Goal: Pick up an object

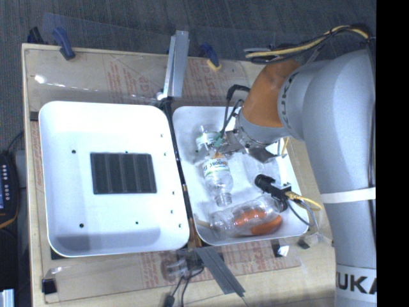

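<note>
The gripper [225, 139] sits low in the right bin [189, 171], near its far edge; its state cannot be told. Just below it lies a clear bottle [218, 176] with an unreadable label, perhaps touching. Further below, an orange object [255, 221] hugs the near rim. "KUKA" marks the arm [339, 139].

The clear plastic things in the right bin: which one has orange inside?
The clear bag lying along the right bin's near edge: it shows orange inside. The plastic bottle above it has a white label and no orange.
</note>
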Motion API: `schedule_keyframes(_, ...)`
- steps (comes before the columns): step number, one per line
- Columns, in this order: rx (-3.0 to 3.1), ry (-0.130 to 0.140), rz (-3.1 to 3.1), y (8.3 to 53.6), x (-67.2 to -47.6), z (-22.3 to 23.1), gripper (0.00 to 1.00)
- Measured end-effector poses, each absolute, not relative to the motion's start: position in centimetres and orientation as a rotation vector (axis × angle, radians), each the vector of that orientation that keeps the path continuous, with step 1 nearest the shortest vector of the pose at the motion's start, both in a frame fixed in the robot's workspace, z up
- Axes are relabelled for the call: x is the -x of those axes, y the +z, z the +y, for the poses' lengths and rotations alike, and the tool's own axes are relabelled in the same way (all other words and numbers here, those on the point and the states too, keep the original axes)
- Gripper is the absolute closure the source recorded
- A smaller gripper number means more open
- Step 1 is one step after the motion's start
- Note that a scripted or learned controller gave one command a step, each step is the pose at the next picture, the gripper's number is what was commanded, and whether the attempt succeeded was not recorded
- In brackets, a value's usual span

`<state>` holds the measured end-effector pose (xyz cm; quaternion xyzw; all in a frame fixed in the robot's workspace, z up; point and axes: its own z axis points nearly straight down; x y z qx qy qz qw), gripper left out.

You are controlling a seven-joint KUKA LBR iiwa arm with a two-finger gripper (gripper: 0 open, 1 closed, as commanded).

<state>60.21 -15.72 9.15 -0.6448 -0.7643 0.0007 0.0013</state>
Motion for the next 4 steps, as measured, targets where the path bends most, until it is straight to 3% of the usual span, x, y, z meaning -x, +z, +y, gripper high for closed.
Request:
schedule_keyframes(1, 2.022, 0.001, -2.403, 10.3, -60.3, -15.7, 1.00)
schedule_keyframes(2, 1.961, 0.006, -2.448, 18.9, -65.6, -12.6, 1.00)
schedule_keyframes(3, 2.148, 0.003, -2.290, 29.8, -63.2, -11.4, 1.00)
schedule_keyframes(4, 2.366, 0.008, -2.059, 19.5, -57.7, -12.1, 1.00)
